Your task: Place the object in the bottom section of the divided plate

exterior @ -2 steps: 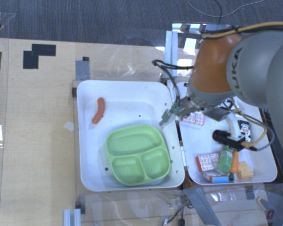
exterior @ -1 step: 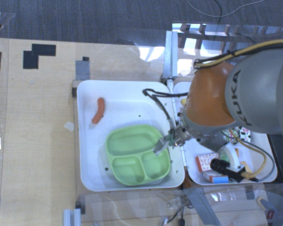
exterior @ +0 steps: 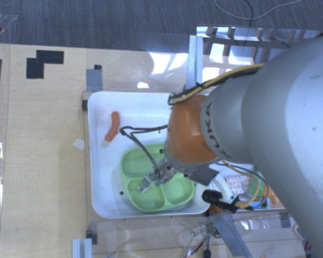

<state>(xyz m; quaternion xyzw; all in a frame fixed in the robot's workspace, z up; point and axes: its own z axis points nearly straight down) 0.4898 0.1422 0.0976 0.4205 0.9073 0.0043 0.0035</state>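
A green divided plate (exterior: 151,195) lies in the lower middle of the left white bin (exterior: 99,160). An orange sausage-shaped object (exterior: 113,126) rests on the bin floor near the upper left corner, well apart from the plate. My gripper (exterior: 153,180) hangs low over the middle of the plate, where its sections meet. I see nothing orange at the gripper. The arm's orange band and grey body cover the right part of the plate and bin.
The right bin (exterior: 242,190) is mostly hidden under the arm; a white card with red marks (exterior: 237,184) and some small coloured items show there. Bare bin floor lies left of and above the plate. A black cable (exterior: 140,138) loops over the plate's top.
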